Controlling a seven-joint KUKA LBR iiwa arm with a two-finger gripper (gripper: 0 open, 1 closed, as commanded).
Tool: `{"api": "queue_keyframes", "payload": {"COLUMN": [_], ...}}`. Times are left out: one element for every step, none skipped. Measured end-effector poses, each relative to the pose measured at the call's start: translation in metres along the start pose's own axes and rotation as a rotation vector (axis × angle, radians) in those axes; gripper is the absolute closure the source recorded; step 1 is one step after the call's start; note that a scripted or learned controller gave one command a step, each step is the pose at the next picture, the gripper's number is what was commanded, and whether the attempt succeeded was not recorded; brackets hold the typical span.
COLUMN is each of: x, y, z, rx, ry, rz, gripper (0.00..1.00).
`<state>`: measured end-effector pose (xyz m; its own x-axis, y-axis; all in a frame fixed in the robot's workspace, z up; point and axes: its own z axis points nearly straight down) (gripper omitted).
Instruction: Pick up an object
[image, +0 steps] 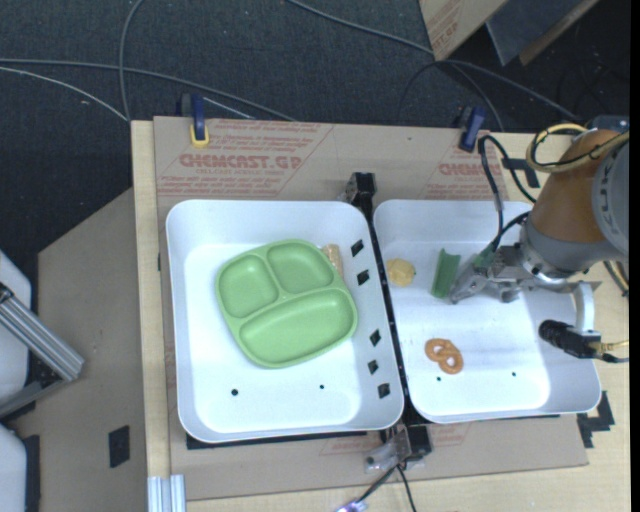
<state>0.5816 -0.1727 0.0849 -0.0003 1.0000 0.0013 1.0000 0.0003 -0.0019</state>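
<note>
In the right bin (520, 390) lie three small things: a green block (443, 274) standing on end near the middle, a pale yellow lump (401, 271) by the left wall, and a brown pretzel (444, 355) nearer the front. My gripper (463, 288) reaches in from the right, low over the bin floor, with its tip right beside the green block's lower right side. Whether it touches the block I cannot tell. The arm's orange band (572, 200) rises above the bin's right side.
The left bin (200, 380) holds a green divided plate (288, 302) with a small tan piece (332, 258) at its far right edge. A black divider with clips (372, 310) runs between the bins. Cables (510, 175) hang near the arm.
</note>
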Motion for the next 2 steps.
{"api": "queue_keyframes", "payload": {"x": [0.000,-0.005], "y": [0.000,-0.002], "z": [-0.011,-0.071], "rx": [-0.002,-0.003], "ry": [0.000,-0.002], "rz": [0.000,0.000], "gripper": [1.00,1.00]}}
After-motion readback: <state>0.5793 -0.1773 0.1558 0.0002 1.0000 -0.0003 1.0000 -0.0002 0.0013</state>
